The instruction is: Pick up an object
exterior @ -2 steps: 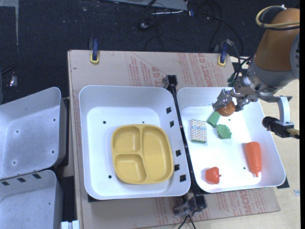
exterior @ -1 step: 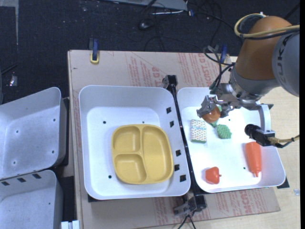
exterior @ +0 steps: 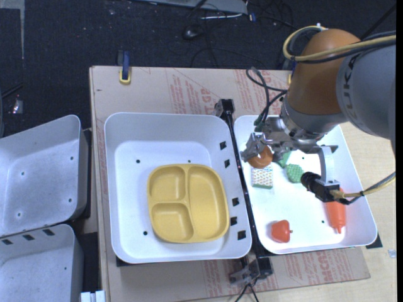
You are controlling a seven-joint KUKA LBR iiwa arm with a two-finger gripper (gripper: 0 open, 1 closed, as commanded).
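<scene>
Right-hand shallow white bin (exterior: 352, 168) carries small rigid-looking orange-brown rounded toy (exterior: 261, 158), probably light; two-finger gripper (exterior: 257, 148) hovers touching; finger spread impossible to tell; best pinched across middle.

A robotics lab: a wooden desk (exterior: 157, 83) with white bins (exterior: 119, 137), loose cables (exterior: 208, 14) on dark floor behind the gripper (exterior: 261, 148).

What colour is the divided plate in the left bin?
Yellow; the divided plate shows clearly in the camera view.
</scene>
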